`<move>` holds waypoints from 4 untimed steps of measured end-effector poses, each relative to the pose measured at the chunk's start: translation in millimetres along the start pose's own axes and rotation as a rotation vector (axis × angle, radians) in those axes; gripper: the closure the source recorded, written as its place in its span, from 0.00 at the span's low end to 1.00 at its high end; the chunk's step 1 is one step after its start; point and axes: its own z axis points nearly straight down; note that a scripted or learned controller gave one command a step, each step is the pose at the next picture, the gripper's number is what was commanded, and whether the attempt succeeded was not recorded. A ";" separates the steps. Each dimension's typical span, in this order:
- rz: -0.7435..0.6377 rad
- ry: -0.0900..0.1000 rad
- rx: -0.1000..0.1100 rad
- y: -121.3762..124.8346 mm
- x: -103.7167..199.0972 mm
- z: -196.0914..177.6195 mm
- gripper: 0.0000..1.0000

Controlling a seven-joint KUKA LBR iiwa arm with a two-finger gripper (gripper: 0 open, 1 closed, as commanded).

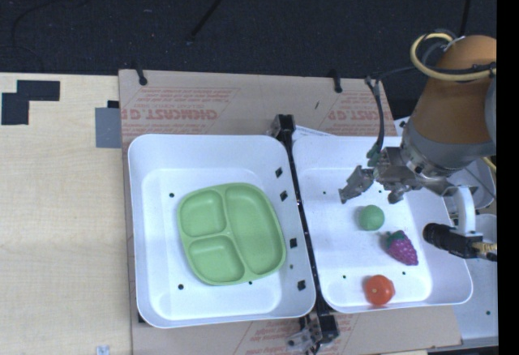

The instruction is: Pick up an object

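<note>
Hovering spread apart and empty, the fingers (375, 185) straddle a point just above the small round green ball (371, 217), directly below.

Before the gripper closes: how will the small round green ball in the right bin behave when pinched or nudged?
The small round green ball looks smooth and spherical, so it will probably roll if nudged, perhaps toward the purple toy grape bunch beside it. It sits free on the flat floor of the right white bin, so an off-centre pinch by the gripper may squirt it out.
</note>
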 end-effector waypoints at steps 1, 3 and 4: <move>-0.002 -0.001 -0.013 2.2 -0.3 -6.5 0.00; -0.001 0.000 -0.005 11.8 -1.8 117.5 0.00; 0.001 -0.001 -0.011 12.2 -1.2 157.1 0.00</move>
